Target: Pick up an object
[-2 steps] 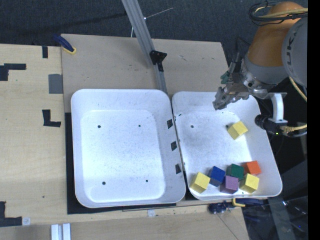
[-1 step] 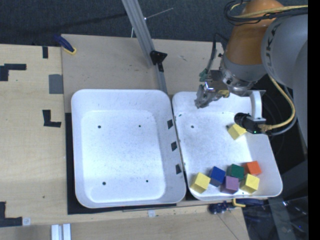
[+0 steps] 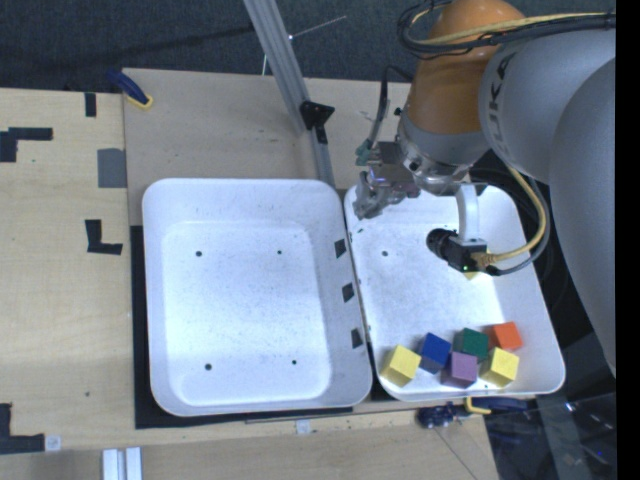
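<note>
Several small cubes lie clustered at the near end of the right bin (image 3: 420,278): a yellow cube (image 3: 402,365), a blue cube (image 3: 435,350), a purple cube (image 3: 463,368), a green cube (image 3: 471,344), an orange cube (image 3: 506,336) and a second yellow cube (image 3: 503,366). My gripper (image 3: 372,196) hangs over the far left corner of the right bin, well away from the cubes. I see nothing between its fingers.
The left bin (image 3: 240,288) sits beside the right one, sharing a raised divider edge. A slanted metal bar (image 3: 285,58) runs down from the top to the bins' far junction. The grey arm and its orange band (image 3: 465,58) cover the upper right.
</note>
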`<control>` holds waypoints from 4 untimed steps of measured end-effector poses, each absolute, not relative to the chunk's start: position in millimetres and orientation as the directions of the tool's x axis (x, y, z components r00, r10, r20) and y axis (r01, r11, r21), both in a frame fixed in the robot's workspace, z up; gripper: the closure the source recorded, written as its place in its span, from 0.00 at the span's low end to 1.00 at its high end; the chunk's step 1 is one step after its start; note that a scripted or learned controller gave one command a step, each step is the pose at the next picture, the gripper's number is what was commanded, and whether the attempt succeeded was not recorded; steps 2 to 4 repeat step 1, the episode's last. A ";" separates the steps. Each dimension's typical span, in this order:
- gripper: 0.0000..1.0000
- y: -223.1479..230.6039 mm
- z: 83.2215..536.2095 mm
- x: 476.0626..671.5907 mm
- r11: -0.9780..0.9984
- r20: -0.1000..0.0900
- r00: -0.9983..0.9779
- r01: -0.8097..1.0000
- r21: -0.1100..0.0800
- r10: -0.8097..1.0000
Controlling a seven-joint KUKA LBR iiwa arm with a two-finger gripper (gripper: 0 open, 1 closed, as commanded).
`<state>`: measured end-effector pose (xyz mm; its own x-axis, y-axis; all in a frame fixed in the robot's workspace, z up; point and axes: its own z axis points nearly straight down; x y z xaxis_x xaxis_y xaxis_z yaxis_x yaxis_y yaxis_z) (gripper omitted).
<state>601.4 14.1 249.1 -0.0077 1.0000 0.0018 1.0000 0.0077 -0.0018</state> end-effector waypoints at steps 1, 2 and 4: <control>1.00 65.0 231.8 607.8 0.006 0.001 -0.006 1.000 -0.003 1.000; 1.00 65.0 231.8 607.8 0.006 0.001 -0.006 1.000 -0.003 1.000; 1.00 65.0 231.8 607.8 0.006 0.001 -0.006 1.000 -0.003 1.000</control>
